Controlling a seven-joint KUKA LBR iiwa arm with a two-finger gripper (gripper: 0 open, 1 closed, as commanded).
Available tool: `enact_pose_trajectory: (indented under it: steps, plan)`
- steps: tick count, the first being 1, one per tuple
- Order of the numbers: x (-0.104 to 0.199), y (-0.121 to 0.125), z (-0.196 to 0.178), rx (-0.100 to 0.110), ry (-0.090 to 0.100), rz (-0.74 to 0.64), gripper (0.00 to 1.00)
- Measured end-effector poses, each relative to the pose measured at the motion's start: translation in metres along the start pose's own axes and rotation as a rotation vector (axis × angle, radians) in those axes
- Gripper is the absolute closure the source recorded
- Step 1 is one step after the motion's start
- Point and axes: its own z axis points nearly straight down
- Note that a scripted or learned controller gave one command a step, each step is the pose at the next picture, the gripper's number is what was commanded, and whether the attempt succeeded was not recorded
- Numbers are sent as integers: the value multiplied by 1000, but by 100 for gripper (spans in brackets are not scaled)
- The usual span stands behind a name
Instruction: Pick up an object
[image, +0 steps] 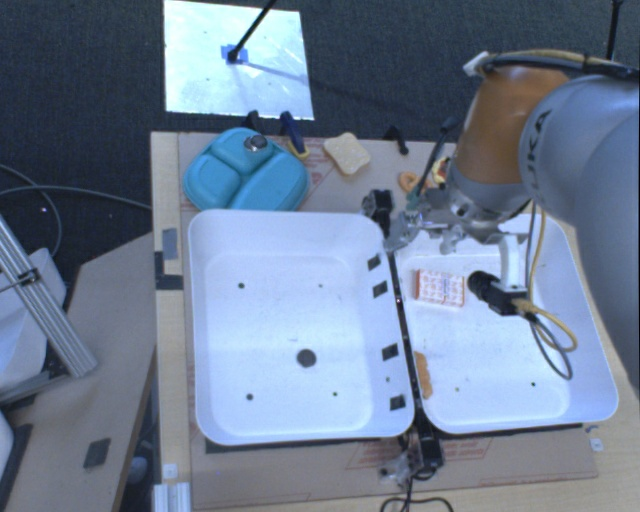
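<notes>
Dark carpet is seen behind a cardboard-topped bench (170, 300). In the left bin (215, 240) a small dark disc (306, 357) is noted. In the right bin (590, 390), a small red-patterned white packet (440, 288) lies just near-side of the gripper (445, 225), long axis left-right. An orange snack piece (423, 374) is nearer, by the divider. Jaw state cannot be told.

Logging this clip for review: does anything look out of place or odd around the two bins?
Yes. A blue lidded tray, a toast-like piece and a small orange item lie on the bench behind the bins, outside them. An orange strip sits against the right bin's left wall.
</notes>
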Motion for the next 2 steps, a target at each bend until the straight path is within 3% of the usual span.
enact_pose_trajectory:
  steps: [1, 2]
  plan:
    - [-13, -3, -6, 7, -7, 16, 100]
    - [-84, -80, 101, 20, -7, 28, 100]
